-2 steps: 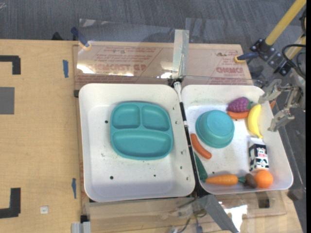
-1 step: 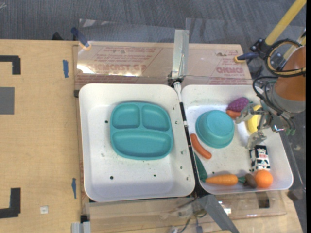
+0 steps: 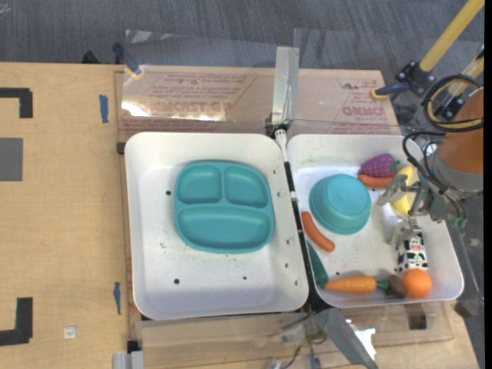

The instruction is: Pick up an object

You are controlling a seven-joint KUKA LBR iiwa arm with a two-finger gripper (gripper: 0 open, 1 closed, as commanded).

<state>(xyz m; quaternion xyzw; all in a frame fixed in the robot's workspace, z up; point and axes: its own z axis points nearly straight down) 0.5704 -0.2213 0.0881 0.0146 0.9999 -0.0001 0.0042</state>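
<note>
Two shallow white plastic bins sit side by side on the bench. The left bin point(image 3: 146, 283) holds a smooth teal plastic tray point(image 3: 224, 206), rounded at the corners and moulded into three compartments, lying flat near the bin's middle.

The right bin point(image 3: 453, 283) holds a round teal plastic bowl point(image 3: 340, 204), mouth up, left of centre. Just beside its lower left edge lies a slim orange-red toy sausage point(image 3: 317, 233), slanted. Along the front wall a matt orange toy carrot point(image 3: 352, 285) lies lengthwise; to its right sit a small brown lump point(image 3: 397, 286) and a round orange ball-shaped fruit point(image 3: 417, 284), all close together. A small black-and-white spotted cow figure point(image 3: 413, 254) stands just above the fruit. At the back, a knobbly purple grape bunch point(image 3: 378, 164) rests on an orange piece point(image 3: 374, 181), near the bowl's upper right. A yellow toy point(image 3: 402, 199) lies beside them, partly hidden.

The gripper point(image 3: 410, 220) hangs over the right side of this bin, between the yellow toy and the cow figure. Whether its claw is parted or closed, or grips anything, cannot be told.
</note>
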